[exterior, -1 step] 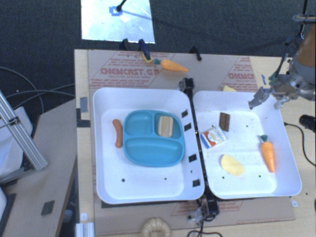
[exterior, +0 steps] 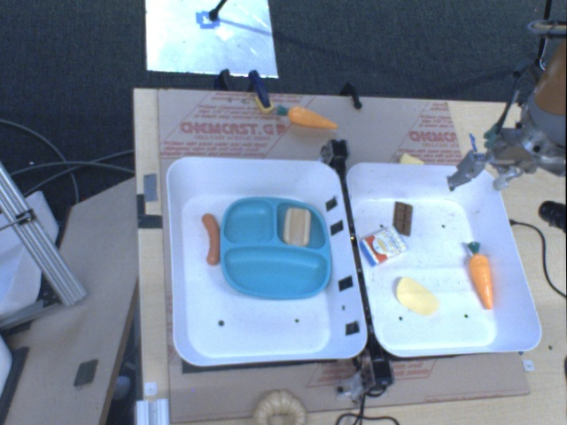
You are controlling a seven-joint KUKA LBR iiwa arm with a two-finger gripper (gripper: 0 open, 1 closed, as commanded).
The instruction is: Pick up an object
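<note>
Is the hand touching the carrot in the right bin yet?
Apart. The camera view shows the hand at the right bin's far rim, with bare white floor between it and the carrot.

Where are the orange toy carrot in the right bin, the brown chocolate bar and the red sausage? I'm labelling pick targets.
Orange toy carrot [exterior: 481,279], camera view, middle of its orange body.
Brown chocolate bar [exterior: 403,218], camera view, centre of its top face.
Red sausage [exterior: 212,238], camera view, midway along its length.
</note>
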